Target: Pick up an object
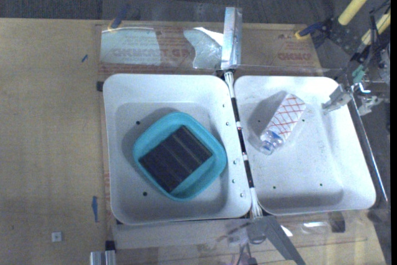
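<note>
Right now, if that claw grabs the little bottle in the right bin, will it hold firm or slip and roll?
The bottle lies on its side, so a nudge would probably roll it across the bin. It looks like clear thin plastic, likely light and apt to dent when squeezed. Its smooth wall and label may slip between hard fingers.

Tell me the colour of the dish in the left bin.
Teal dish, with a dark ribbed block on it; camera view shows it best.
</note>
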You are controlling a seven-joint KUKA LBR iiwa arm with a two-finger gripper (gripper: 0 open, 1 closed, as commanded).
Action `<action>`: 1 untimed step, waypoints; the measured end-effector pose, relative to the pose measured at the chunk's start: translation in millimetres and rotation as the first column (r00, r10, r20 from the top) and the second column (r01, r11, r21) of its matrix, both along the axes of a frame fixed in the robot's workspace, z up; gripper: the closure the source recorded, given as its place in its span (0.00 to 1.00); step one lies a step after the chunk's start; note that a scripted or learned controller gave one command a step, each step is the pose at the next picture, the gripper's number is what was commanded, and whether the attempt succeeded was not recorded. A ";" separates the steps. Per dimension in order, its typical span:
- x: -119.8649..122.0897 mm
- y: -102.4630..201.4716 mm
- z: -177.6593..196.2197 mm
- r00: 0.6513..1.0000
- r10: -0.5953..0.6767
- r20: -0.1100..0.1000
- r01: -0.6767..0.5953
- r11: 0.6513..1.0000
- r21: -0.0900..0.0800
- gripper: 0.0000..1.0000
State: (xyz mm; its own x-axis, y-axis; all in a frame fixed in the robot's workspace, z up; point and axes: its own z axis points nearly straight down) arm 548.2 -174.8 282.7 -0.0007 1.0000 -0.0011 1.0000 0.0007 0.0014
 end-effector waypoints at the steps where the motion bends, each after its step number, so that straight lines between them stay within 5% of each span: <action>1: 29.2 55.6 -167.4 0.997 0.072 0.002 -0.072 0.997 0.000 0.00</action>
